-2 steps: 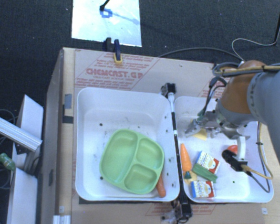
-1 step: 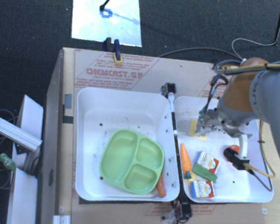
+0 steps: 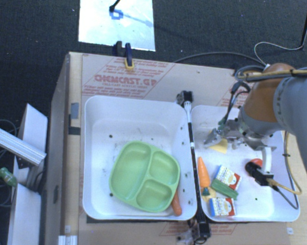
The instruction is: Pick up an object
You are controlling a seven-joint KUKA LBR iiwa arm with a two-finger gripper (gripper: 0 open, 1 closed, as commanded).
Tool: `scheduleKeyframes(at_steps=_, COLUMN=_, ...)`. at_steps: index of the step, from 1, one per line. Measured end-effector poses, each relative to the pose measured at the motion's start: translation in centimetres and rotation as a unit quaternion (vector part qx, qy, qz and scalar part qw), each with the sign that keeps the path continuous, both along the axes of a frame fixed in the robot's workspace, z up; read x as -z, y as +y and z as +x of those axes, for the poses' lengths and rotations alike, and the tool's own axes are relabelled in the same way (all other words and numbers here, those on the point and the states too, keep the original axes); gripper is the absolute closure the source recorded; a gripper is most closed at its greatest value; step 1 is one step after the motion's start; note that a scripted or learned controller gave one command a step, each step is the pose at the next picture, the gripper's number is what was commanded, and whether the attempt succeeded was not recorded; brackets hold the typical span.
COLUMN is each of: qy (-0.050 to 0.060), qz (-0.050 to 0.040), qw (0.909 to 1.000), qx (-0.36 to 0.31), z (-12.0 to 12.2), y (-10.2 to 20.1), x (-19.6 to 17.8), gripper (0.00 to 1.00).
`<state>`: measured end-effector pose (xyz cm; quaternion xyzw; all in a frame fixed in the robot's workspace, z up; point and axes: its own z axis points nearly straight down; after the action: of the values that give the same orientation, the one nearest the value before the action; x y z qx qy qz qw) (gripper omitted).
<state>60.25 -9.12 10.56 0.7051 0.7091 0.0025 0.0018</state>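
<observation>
My gripper (image 3: 223, 139) is low in the right bin (image 3: 283, 209), near its upper left corner, with its fingers spread open. A yellow wedge (image 3: 221, 147) lies just below and between the fingertips; nothing is lifted. Further down the bin lie an orange carrot (image 3: 203, 172), two small printed cartons (image 3: 227, 177) (image 3: 220, 206) and a dark green piece (image 3: 224, 188) between them. A small red thing (image 3: 254, 164) sits to the right of the gripper.
The left bin (image 3: 97, 141) holds a green divided plate (image 3: 145, 176), with a second carrot (image 3: 176, 204) at its lower right. A black rod (image 3: 191, 137) runs along the ridge between the bins. The grey arm (image 3: 289, 100) comes in from the upper right.
</observation>
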Motion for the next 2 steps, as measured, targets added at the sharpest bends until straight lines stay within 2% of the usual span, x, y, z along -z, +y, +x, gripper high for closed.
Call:
scheduleKeyframes(at_steps=1, qy=-0.001, qz=0.0005, qw=1.0000, qx=-0.001, z=0.08, y=-0.01, x=-1.06, gripper=1.00)
scheduleKeyframes(at_steps=2, qy=-0.001, qz=0.0004, qw=1.0000, qx=-0.001, z=0.07, y=-0.01, x=-1.04, gripper=0.00)
